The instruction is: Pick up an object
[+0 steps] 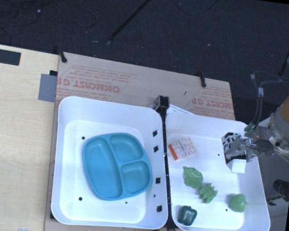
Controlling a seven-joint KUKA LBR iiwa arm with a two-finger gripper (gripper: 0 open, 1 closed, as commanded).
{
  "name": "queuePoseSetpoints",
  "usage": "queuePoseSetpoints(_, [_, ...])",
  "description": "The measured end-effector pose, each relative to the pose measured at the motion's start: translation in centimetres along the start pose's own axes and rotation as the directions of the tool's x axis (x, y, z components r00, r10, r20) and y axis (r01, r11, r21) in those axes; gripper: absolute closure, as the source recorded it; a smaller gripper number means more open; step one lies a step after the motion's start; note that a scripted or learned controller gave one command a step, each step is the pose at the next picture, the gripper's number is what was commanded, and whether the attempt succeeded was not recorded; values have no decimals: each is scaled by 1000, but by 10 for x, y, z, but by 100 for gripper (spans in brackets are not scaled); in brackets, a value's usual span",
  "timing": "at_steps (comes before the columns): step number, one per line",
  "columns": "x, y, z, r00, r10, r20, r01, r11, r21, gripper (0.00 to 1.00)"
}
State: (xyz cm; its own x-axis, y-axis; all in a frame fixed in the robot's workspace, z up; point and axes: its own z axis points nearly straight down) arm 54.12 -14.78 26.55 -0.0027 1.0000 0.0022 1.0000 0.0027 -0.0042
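Note:
My gripper (235,150) hangs over the right edge of the right bin (207,128), at the end of the grey arm with the orange band. A small white block (238,166) sits directly below it, touching or nearly touching. In the same bin lie a red-and-white patterned packet (182,148), a light green leafy piece (193,177), a spiky green piece (208,192), a pale green round lump (237,202) and a dark green pepper (187,215). All of these lie apart from the gripper, to its left and below it.
The left bin (72,128) holds a blue divided plate (116,164). A black divider (162,158) runs between the two bins. Both bins rest on brown cardboard (111,83), with a pale wooden bench (7,135) on the left.

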Motion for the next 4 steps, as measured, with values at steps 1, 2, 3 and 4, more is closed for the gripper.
queuePoseSetpoints(1, [47,-10,16,1000,-1,0,1,1000,1,100])
queuePoseSetpoints(2, [89,-21,22,1000,0,0,0,1000,1,100])
queuePoseSetpoints(3, [132,-25,31,1000,0,0,0,1000,1,100])
queuePoseSetpoints(4, [184,-30,45,1000,-1,0,1,1000,2,100])
